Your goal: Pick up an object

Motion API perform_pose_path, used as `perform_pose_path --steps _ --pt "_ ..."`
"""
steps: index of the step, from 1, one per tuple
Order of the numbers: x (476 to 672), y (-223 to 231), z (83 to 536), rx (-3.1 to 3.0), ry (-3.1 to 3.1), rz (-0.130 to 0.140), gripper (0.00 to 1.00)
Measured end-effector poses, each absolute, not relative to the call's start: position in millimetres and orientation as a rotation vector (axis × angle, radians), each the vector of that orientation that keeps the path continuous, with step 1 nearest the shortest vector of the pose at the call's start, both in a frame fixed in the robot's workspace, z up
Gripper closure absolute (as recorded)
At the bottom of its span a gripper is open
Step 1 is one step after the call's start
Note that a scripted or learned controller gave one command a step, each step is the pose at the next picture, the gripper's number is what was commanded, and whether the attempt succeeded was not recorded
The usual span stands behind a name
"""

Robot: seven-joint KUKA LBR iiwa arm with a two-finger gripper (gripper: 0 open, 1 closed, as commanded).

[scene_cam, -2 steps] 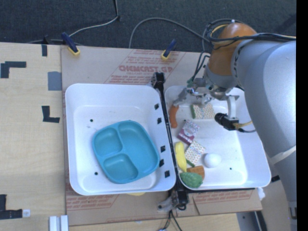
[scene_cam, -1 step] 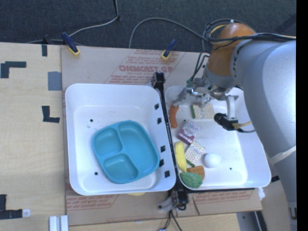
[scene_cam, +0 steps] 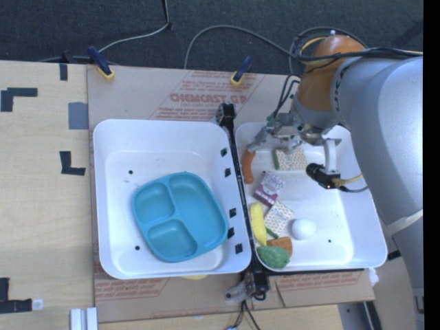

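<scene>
Objects (scene_cam: 269, 215) crowd right bin's (scene_cam: 344, 253) left wall, white ball (scene_cam: 302, 228) apart.

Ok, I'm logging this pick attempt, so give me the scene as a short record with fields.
arm: reaches in from the right, over the right bin
tool: low at the far end of the right bin
left bin: holds a blue divided plate
right bin items: white ball, yellow piece, green piece, orange piece, small packets
held: nothing visibly between the fingers
</scene>
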State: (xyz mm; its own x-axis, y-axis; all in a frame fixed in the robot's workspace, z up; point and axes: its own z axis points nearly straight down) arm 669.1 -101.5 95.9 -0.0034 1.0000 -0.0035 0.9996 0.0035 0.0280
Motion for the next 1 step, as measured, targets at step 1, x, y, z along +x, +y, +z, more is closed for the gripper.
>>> perform_pose_path --steps 1 --pt "674.0 -101.0 95.1 2.209 2.214 0.015 0.00"
